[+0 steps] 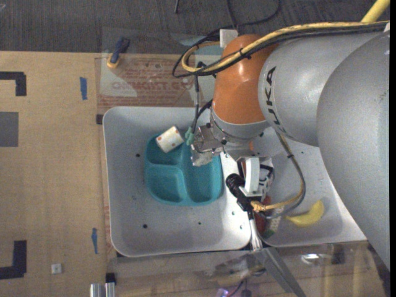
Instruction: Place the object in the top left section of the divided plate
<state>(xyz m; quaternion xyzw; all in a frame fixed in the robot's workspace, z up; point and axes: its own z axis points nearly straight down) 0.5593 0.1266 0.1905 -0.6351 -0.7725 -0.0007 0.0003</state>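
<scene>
1. Banana (pixel 307 215): yellow, lying in the right-hand bin (pixel 328 231) close to its near edge. Not part of the placement as far as can be judged.

2. Left-hand bin (pixel 179 237): white, shallow, rounded corners; bare floor along its near edge and its left wall.

3. Divided plate (pixel 183 178): teal, three sections, sitting about mid-bin and slightly toward the far edge. The two near sections hold nothing visible.

4. Gripper (pixel 199 154): hangs over the plate's right-hand far part, just beside the object. Whether it is released or clenched cannot be told; the wrist housing hides it.

5. Object (pixel 169 139): a small white cylinder with an orange-rimmed end, tilted, resting at the plate's far-left corner, partly over the rim. Whether it sits fully inside that section or leans on the rim cannot be settled.

Progress, as a judgement: the object appears to be at or in the target section, so the task looks nearly or wholly done; what remains is confirming that it is seated and free of the gripper.

6. Arm (pixel 322 85): grey with orange band; the letters "UKA" read on the grey casing, the first letter being cut off by the band.

7. Cardboard (pixel 148 82) beyond the bin's far edge: reddish print, too faint to read.
</scene>
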